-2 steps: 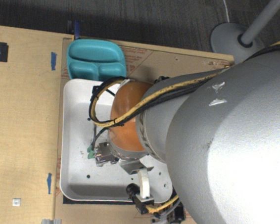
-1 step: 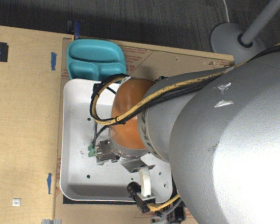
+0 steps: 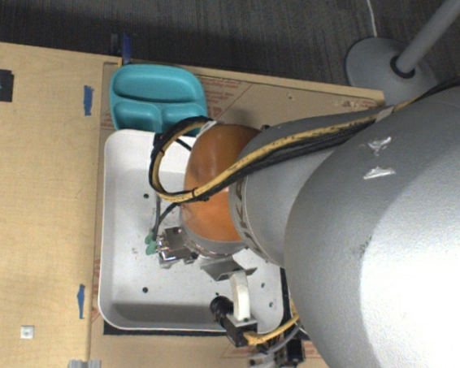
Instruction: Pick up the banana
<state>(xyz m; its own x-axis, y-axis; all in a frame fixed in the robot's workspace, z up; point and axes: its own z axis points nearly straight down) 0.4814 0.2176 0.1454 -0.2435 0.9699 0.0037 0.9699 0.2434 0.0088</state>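
Over the white bin (image 3: 119,233) on the cardboard-covered bench (image 3: 32,199), the arm (image 3: 358,209) hides its jaws; their state cannot be told.

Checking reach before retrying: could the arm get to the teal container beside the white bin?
Probably yes: the teal container sits uncovered at the white bin's edge, and the gripper hangs over that bin with bare floor between.
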